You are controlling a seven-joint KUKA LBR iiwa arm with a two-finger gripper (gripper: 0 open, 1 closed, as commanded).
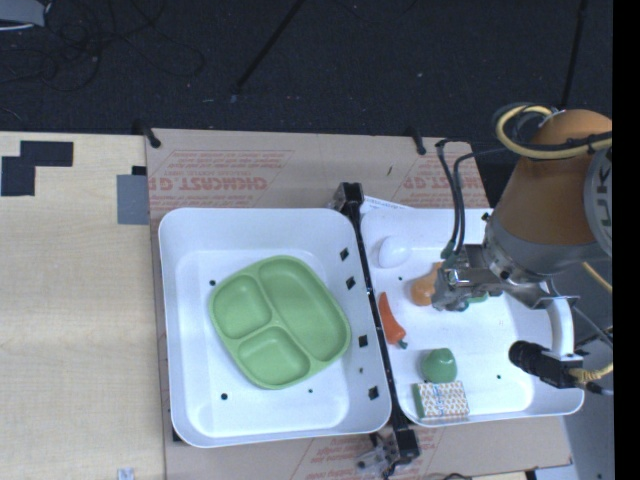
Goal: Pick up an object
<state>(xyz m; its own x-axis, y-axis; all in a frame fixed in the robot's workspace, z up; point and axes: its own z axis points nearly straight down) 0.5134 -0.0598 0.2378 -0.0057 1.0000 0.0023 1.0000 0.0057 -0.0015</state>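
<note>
My gripper (452,293) hangs low over the right bin (520,393), its metal tip right beside an orange object (424,289) that lies just to its left. Whether that orange object sits between the fingers is hidden from this angle. A white rounded object (391,253) rests near the bin's far left corner. An orange-red carrot-like piece (390,320) lies along the left wall. A small green cup-like object (438,365) stands toward the front, and a patterned flat packet (443,401) lies in front of it.
The left bin (190,368) holds a green three-compartment plate (278,320). A black divider (365,308) runs between the two bins. Both bins sit on brown cardboard (260,173) over a pale wooden bench (70,318).
</note>
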